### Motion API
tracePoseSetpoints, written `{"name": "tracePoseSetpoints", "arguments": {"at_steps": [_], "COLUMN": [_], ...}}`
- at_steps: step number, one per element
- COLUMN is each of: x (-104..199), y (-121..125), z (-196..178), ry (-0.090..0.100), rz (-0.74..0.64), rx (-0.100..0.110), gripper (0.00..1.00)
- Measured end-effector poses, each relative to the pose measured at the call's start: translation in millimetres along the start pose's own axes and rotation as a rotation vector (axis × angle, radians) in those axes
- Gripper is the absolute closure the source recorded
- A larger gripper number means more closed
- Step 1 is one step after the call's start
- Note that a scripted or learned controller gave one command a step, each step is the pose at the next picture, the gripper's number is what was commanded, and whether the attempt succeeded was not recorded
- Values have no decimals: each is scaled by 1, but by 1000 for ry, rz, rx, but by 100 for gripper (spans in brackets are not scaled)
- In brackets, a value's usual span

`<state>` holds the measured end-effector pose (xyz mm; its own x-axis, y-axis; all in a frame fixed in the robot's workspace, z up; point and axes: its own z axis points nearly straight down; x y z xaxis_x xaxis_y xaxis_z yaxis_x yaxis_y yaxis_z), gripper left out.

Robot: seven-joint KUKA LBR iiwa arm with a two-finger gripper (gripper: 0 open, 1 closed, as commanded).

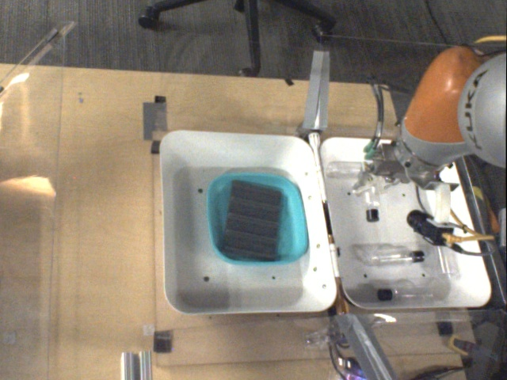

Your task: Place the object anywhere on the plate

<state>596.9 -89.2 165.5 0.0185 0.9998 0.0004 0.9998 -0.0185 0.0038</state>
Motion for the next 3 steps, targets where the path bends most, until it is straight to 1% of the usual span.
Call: {"name": "tracePoseSetpoints", "arguments": {"at_steps": [1,2,3], "x": [85,138,137], "y": [-44,-40,-40], "z": [-65,-34,-34], "ry": [1,1,1], "rz": [-16,-140,-139], "rx": [-3,1,1], "gripper": [100,100,0]}}
